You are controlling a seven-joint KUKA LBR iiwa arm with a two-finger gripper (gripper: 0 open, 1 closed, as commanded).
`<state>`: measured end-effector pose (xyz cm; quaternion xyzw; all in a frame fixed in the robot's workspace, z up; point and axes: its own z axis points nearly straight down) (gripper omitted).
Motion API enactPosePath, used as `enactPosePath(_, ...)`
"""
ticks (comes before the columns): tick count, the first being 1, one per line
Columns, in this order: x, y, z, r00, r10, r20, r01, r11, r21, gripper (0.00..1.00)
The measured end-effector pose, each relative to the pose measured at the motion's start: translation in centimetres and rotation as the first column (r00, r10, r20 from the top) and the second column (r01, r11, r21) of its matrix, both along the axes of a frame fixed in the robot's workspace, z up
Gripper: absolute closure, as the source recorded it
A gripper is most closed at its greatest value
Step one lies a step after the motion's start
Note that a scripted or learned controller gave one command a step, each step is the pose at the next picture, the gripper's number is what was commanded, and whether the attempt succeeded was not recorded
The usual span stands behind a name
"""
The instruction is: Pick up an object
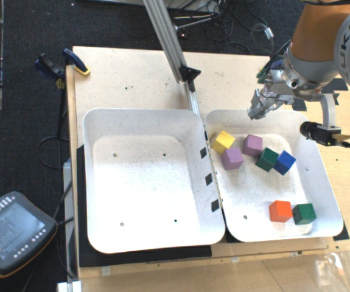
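Right bin (321,181) (white), seven coloured blocks (263,160), left bin (95,132)

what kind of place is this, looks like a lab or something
Most likely a robotics lab test bench. A KUKA arm's tool hangs over two white bins, the right one holding coloured blocks such as a yellow block. A teach pendant and loose cables lie on the dark carpet.
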<state>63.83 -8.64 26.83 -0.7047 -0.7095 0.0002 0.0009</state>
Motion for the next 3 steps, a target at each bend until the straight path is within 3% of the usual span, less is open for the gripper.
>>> enactPosePath(3, -2.9, 14.7, -2.5, 1.000, 0.001, -0.001, -0.001, 1.000, 0.000, 1.00)
